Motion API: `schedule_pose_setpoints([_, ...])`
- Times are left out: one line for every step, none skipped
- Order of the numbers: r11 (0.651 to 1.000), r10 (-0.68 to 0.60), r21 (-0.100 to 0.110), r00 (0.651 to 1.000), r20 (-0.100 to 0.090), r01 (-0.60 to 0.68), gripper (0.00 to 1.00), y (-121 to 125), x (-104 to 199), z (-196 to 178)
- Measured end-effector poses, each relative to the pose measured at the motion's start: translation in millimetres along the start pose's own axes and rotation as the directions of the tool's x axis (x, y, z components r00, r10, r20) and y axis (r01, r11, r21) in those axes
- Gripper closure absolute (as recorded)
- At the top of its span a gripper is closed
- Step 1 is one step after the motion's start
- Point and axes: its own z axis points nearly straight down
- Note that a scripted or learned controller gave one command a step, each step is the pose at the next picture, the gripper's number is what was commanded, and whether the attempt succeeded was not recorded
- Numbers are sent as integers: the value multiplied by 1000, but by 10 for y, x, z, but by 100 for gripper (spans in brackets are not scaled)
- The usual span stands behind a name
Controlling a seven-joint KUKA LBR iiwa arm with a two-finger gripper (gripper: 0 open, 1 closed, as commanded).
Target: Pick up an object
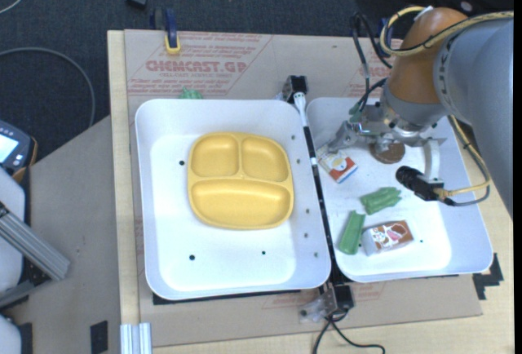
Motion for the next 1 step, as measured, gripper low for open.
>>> schedule_pose_setpoints([1000, -2, 13, 1000, -6, 3, 0, -355, 749, -964])
